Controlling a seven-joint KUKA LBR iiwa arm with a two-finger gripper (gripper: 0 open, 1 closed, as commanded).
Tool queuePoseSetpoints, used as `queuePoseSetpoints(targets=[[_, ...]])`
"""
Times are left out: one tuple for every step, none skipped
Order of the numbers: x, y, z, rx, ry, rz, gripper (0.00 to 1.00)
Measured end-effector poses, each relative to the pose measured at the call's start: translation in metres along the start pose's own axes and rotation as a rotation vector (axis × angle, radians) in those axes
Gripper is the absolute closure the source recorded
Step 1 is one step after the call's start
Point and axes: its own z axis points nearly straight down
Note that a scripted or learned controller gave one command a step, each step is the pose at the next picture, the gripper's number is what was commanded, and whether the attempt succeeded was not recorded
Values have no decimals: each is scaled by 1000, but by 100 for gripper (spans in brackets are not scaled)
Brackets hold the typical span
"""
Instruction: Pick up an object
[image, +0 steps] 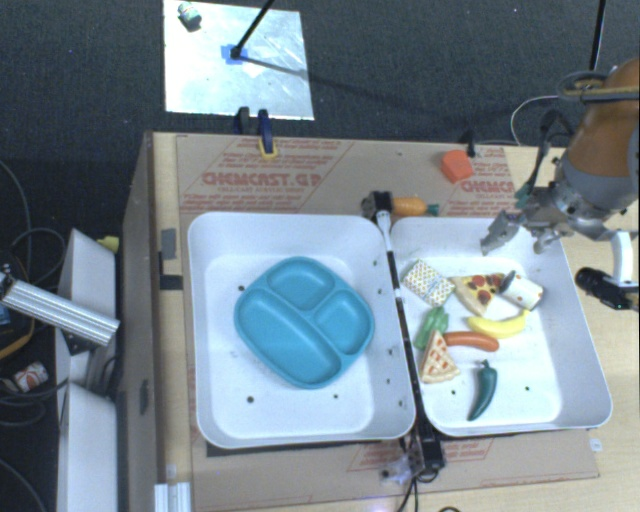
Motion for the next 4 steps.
queuePoseSetpoints(targets=[[-25,-3,110,-9,-5,2,0],[-9,-74,109,-12,-3,3,0],[-45,-39,68,-2,-2,1,0],[2,-69,108,-7,-2,1,0]])
